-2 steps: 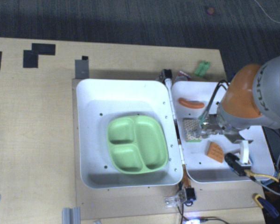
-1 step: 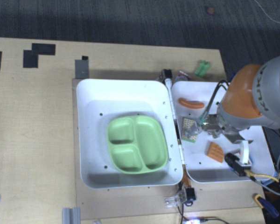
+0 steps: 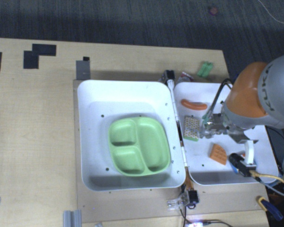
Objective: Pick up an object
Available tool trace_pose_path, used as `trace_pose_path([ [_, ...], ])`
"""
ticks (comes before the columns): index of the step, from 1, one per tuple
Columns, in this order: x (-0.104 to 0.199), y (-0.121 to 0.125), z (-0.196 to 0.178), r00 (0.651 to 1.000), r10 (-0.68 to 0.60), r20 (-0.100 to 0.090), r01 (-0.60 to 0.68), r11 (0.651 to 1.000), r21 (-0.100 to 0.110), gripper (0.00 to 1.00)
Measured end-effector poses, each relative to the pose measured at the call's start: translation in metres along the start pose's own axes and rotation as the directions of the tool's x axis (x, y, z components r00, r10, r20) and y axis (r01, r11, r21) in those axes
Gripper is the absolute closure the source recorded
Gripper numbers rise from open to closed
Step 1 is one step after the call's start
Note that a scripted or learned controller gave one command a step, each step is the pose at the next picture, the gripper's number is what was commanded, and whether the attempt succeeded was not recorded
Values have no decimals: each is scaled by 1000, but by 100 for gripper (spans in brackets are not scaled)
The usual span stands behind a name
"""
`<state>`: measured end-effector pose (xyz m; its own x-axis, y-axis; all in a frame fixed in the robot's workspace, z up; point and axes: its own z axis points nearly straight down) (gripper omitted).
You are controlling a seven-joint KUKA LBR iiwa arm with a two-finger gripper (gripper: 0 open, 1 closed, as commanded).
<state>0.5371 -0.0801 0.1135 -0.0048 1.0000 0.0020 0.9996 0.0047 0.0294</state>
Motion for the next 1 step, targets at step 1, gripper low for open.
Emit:
trace_pose_path([
  [1, 0, 0, 0, 1000, 0, 0, 0, 1000, 1, 0],
])
